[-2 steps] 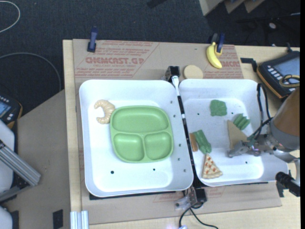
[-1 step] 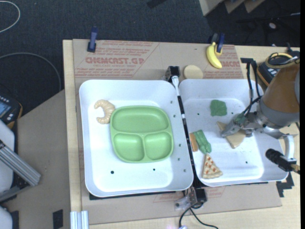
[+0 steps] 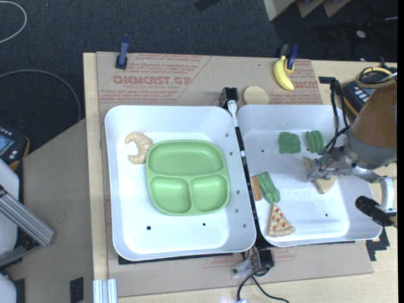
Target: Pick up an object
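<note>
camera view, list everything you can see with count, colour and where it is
bins: 2, white, side by side on the bench
divided plate: 1, light green, three compartments, in the left bin
croissant: 1, tan, left bin, at the plate's upper left
flat green pieces: 2, green, right bin, upper middle
long green piece: 1, green, right bin, near its left wall
pizza slice: 1, orange and tan, right bin, lower left
tan piece: 1, tan, right bin, under the hand
banana: 1, yellow, on the bench behind the right bin
round disc: 1, tan, on the bench behind the bins
arm: 1, grey and orange, from the right
hand: 1, dark, low over the right bin
</note>
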`<move>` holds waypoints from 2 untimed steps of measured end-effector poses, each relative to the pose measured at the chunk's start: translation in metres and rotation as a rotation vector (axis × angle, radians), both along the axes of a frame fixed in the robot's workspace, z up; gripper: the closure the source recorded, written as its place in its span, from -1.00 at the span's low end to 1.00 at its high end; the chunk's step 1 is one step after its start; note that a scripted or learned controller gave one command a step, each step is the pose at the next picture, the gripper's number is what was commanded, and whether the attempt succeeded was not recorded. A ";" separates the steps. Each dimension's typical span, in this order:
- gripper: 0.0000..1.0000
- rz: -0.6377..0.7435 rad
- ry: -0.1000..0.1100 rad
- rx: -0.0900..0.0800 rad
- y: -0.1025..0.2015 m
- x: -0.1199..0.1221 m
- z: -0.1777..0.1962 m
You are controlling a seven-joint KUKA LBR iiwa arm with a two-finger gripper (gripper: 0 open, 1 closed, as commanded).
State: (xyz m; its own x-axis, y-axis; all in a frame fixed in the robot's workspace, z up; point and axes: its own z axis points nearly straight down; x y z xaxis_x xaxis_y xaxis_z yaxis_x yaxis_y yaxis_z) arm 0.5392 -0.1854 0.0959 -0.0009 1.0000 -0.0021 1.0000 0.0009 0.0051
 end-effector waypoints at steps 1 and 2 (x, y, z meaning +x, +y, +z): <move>1.00 0.000 -0.003 -0.001 0.000 0.001 0.010; 1.00 0.003 0.000 0.003 0.049 -0.035 0.086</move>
State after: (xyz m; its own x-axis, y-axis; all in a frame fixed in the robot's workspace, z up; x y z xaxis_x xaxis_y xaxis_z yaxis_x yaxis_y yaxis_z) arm 0.5042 -0.1368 0.1819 -0.0043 1.0000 0.0006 1.0000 0.0043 0.0051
